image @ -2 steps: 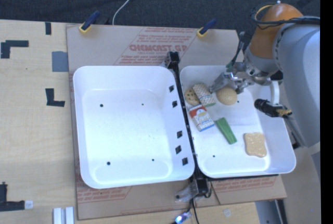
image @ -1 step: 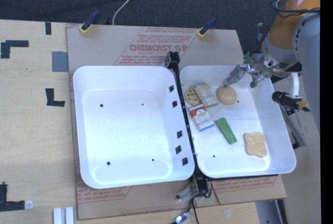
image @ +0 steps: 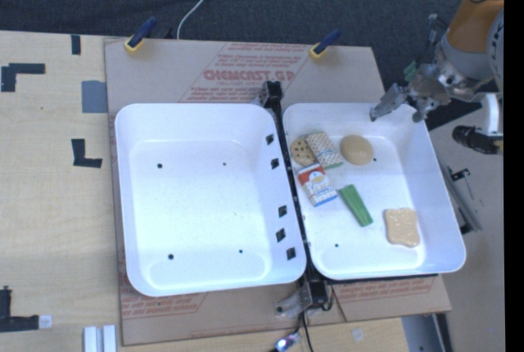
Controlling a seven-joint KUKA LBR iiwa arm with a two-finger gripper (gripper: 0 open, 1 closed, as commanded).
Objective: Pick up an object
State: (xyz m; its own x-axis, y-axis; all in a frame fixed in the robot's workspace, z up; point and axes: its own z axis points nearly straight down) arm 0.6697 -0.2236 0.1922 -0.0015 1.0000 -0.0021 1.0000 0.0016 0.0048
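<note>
Nearest lies a toast slice in the right bin, with a green block, small carton, cookie, patterned packet and bun further back. Above the bin's far right corner hangs the hand, fingers spread wide, holding nothing. Left bin sits alongside on the desk.

Gripper above right bin
</note>
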